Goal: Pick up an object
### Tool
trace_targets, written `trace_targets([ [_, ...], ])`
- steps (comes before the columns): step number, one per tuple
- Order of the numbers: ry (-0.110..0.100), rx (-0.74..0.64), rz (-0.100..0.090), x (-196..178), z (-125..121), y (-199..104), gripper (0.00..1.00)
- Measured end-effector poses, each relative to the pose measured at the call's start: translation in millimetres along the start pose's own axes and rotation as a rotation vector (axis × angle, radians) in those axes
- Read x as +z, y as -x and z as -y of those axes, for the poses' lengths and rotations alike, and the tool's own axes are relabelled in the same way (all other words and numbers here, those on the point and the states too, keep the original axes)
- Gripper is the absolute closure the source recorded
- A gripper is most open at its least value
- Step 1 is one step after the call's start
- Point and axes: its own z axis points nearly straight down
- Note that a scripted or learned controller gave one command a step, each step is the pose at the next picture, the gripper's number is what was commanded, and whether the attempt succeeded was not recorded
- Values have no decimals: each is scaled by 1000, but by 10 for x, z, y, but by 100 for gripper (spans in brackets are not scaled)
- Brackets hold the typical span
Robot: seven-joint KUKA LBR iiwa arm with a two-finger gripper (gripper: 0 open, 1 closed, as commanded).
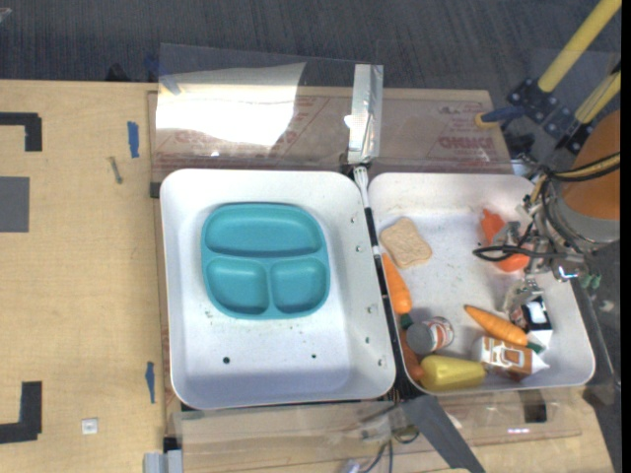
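The right bin (pixel 444 200) holds several small items. A tan bread slice (pixel 406 242) lies at its upper left, with an orange carrot (pixel 396 284) along the left wall below it. A grey can (pixel 427 335) and a yellow squash-like piece (pixel 452 370) sit near the front. A second carrot (pixel 496 324) lies over a small carton (pixel 508 359). Two orange pieces (pixel 493 223) (pixel 512 260) rest near the right side. My gripper (pixel 529 282) hangs low over the right part of this bin, beside those orange pieces, with cables around it.
The left bin (pixel 187 363) bears a teal divided plate (pixel 264 258). A clear plastic sheet (pixel 237 116) stands behind the bins. The arm's orange band (pixel 599 170) and yellow-black fixtures (pixel 552 97) crowd the right edge. Wooden bench (pixel 69 264) lies to the left.
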Motion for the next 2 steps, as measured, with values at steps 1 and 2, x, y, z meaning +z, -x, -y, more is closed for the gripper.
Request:
trace_targets([
  [1, -1, -14, 1, -4, -7, -191, 0],
  [2, 1, 29, 3, 6, -287, 492, 0],
])
